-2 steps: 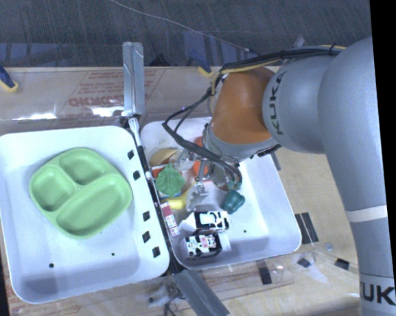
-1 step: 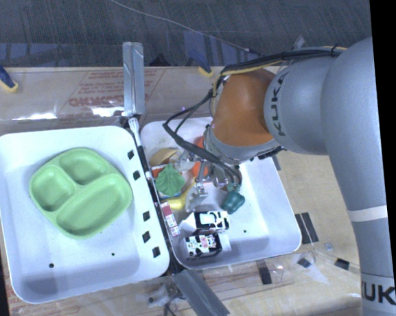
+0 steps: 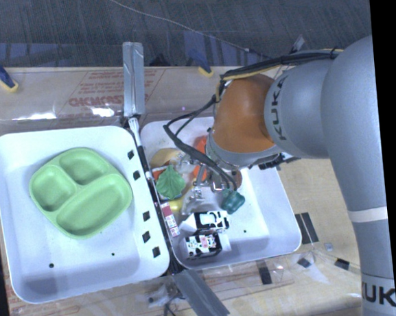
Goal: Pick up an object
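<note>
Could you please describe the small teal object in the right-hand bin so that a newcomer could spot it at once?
Start at the right bin, the one the grey arm reaches into. Just below the gripper, near the bin's middle, lies the teal object. It is darker and bluer than the leafy green piece to its left, and unlike the black-and-white items nearer the front wall.

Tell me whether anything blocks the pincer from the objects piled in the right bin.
Nothing visible does. The pincer is already down in the right bin, among the clutter: a green toy on its left, a teal piece on its right, black-and-white items in front. The arm's wrist hides what lies directly behind it.
</note>
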